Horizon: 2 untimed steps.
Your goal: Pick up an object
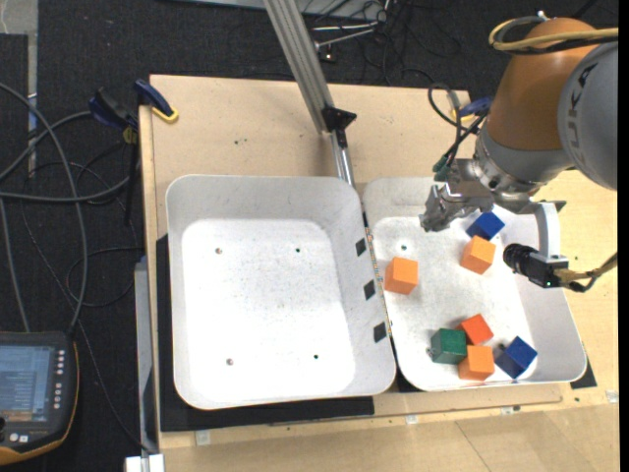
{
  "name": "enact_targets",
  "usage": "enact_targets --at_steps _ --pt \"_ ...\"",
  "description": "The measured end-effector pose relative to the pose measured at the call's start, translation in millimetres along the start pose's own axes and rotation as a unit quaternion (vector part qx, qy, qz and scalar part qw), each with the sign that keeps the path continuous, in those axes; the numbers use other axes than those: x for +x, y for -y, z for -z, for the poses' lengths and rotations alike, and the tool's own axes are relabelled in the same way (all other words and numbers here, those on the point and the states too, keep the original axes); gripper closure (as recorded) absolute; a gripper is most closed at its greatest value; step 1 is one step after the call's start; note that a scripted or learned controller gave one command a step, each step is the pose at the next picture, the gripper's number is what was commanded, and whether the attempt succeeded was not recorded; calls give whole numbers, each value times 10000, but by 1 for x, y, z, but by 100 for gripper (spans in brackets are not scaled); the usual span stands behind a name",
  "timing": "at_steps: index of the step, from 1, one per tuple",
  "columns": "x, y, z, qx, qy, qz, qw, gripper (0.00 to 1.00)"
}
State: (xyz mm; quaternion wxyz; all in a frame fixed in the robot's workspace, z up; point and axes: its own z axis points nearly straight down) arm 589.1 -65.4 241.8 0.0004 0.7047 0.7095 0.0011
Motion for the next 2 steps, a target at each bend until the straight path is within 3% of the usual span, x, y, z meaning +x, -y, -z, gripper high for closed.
enact_targets --at_steps 2 --pt "93 -23 -5 5 3 4 10000 100"
